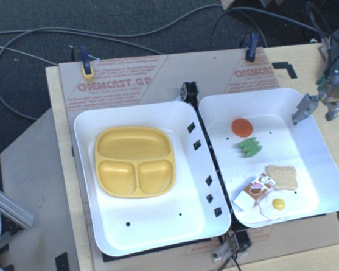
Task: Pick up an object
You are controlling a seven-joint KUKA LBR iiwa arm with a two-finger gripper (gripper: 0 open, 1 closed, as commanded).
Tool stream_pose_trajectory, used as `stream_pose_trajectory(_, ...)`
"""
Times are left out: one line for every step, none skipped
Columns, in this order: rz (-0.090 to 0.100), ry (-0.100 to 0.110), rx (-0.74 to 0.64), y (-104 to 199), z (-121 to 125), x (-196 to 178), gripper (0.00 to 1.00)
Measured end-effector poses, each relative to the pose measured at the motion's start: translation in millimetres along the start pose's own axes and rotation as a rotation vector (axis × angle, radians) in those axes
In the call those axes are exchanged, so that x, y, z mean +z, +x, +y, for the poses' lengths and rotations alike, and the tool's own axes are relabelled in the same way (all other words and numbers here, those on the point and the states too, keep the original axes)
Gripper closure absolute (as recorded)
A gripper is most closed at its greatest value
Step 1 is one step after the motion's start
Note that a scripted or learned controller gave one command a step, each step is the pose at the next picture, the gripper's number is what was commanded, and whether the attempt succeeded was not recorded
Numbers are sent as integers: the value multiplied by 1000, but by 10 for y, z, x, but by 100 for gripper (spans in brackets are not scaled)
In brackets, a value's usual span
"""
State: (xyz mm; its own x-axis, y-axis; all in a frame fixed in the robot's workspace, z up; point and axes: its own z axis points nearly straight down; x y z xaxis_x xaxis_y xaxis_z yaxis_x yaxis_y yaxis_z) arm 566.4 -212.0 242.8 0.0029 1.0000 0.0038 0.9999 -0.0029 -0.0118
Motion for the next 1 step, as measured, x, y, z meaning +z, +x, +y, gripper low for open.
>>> stream_pose_trajectory(-3, -11, -3, 4, 24, -59, 0)
